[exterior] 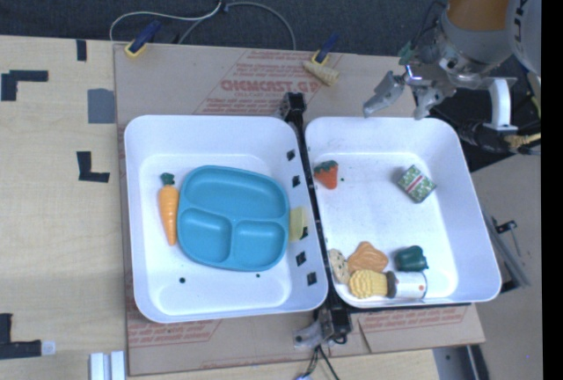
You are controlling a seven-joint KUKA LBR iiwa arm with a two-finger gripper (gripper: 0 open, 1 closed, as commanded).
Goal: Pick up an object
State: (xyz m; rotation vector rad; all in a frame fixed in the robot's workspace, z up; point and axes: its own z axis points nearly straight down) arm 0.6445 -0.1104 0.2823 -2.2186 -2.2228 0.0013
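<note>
While the two-finger gripper (401,97) hangs spread and empty above the right white bin's (468,185) far rim, the small green printed box (414,183) nearby inside looks light and stiff, best pinched across its flat sides.

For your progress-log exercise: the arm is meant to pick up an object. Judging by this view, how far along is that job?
Done: nothing looks picked yet. The strawberry, green box and corn lie in the right bin, and the carrot lies beside the blue tray in the left bin.
In hand: the gripper hangs above the right bin's far rim, jaws open, holding nothing.
Left: choosing an object, descending, grasping, lifting.
</note>
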